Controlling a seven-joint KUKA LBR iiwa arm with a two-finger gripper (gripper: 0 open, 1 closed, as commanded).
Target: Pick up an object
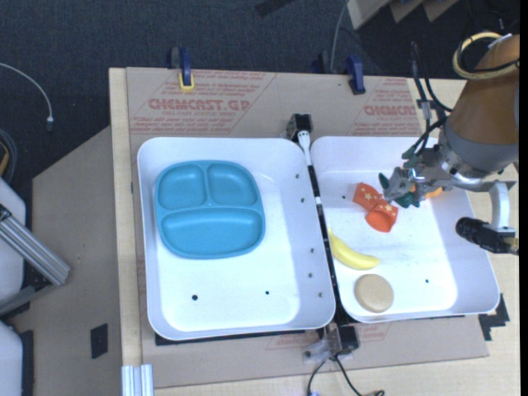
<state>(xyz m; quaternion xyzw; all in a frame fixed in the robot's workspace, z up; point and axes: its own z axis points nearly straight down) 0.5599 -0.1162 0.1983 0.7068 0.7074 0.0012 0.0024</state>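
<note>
In the right bin [470, 291] lie an orange-red toy piece [375, 206], a yellow banana [353, 255] and a round tan disc [374, 292]. My gripper [402, 185] hangs over the upper middle of that bin, just up and to the right of the orange-red piece, close to it or touching its upper edge. Something small, green and orange, shows right at the gripper's tip [422, 190]; I cannot tell whether it is held. The banana and the disc lie well below the gripper, nearer the front.
A blue divided plate [210, 208] sits in the left bin [239, 304], towards its back. The arm's grey and orange body [487, 114] covers the right bin's back right corner. A black fitting [487, 234] sticks out near the right rim.
</note>
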